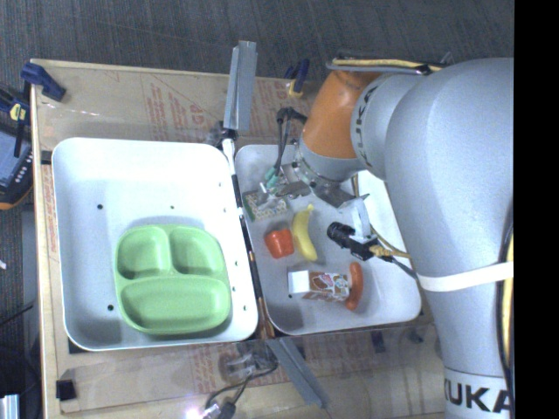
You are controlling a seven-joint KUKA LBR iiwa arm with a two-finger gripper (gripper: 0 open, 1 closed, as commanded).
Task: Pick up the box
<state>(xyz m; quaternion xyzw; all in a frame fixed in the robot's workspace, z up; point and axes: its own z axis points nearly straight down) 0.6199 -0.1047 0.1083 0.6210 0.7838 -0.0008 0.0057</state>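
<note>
A wooden bench [157, 103] is bearing two white bins. The left bin [87, 173] is holding a green divided tray [172, 279]. The right bin [397, 299] is holding the box [320, 284], lying near its front wall; beyond the box a banana [305, 233] and a red item [279, 243] are sitting side by side. The gripper [278, 186] is hanging beyond the banana, over a small patterned packet [265, 204]; its opening cannot be judged. Bare floor is showing just left of the box.
</note>
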